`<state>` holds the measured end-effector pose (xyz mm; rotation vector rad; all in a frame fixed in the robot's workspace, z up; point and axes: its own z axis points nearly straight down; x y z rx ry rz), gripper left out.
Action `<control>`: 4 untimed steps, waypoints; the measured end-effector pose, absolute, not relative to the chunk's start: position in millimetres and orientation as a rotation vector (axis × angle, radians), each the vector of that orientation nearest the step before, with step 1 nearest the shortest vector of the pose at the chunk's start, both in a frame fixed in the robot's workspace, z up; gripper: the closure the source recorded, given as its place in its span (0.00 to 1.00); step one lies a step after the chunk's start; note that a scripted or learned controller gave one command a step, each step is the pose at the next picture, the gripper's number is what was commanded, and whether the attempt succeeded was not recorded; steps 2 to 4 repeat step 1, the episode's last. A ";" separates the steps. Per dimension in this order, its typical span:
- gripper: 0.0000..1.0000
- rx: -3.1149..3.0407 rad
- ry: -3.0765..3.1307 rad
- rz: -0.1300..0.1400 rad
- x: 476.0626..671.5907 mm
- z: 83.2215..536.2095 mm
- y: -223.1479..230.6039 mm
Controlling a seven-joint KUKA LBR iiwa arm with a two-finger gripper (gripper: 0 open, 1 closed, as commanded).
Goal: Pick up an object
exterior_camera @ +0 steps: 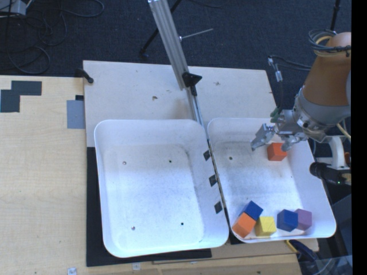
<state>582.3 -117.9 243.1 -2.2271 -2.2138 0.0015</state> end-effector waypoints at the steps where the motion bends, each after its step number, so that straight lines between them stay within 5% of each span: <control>1: 0.00 -2.230 -2.225 -0.003 591.7 340.8 -179.3; 4: 0.00 -2.230 -2.225 -0.003 591.7 340.8 -179.3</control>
